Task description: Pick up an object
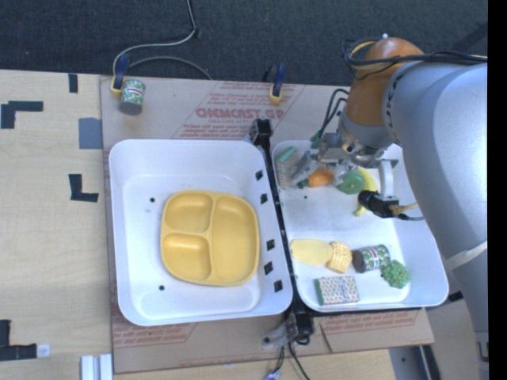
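While the claw [310, 169] hangs low over the far end of the right bin [428, 283], the camera view does not let me tell whether it is open or shut, nor whether it has hold of anything; the likeliest target, a small orange piece [321, 179], lies just beside the claw on its near side; a green piece [349, 184] sits close by, toward the arm; a greyish item [287, 167] lies on the claw's other side, by the bin wall; well apart from the claw, toward the near rim, lie a pale yellow slab [310, 251], a corn cob [340, 256], a small can [371, 258], broccoli [394, 274] and a checked block [337, 290]; the yellow divided plate [211, 237] in the left bin [127, 172] is farther off still; to grasp well, I judge the claw should centre on the orange piece alone, descend straight, and close without catching the green neighbour; the crowding there could make it slip
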